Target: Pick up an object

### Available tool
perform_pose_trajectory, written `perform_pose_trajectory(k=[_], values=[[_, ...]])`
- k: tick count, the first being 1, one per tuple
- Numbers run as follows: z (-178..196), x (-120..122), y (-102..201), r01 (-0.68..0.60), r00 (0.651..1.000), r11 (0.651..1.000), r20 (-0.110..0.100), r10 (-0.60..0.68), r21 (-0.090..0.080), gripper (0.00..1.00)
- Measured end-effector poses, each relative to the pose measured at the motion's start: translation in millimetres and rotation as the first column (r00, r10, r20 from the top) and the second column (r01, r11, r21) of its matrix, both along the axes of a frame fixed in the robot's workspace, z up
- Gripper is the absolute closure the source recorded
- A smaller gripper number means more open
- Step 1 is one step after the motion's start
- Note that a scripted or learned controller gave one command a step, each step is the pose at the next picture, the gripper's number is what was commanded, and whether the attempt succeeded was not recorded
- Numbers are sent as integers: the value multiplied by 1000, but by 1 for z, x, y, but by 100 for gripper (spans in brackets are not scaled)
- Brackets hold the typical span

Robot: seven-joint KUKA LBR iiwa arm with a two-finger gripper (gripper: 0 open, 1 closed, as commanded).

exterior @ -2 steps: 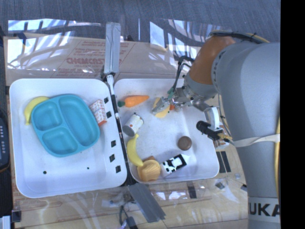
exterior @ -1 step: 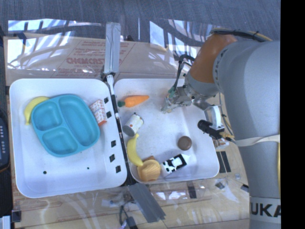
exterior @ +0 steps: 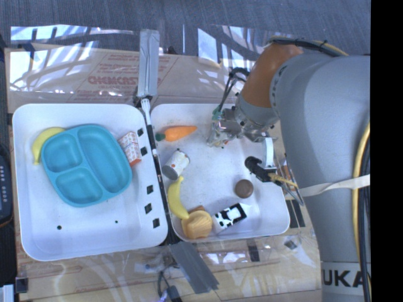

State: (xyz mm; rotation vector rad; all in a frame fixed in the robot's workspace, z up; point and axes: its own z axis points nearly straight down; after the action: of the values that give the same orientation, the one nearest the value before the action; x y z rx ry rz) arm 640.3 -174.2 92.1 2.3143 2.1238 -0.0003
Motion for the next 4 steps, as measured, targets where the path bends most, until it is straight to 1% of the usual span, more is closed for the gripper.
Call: perform_pose_trajectory(k=[1,2,3,4], values=[[0,0,0,-2,1000,1000,0,2,0,0],[116,19,61,-152,988,988,8,152,0,0],[37,17,5,-223,975,975,2,223,0,0],[34,17,-27,-193,981,981,1,193,0,0]])
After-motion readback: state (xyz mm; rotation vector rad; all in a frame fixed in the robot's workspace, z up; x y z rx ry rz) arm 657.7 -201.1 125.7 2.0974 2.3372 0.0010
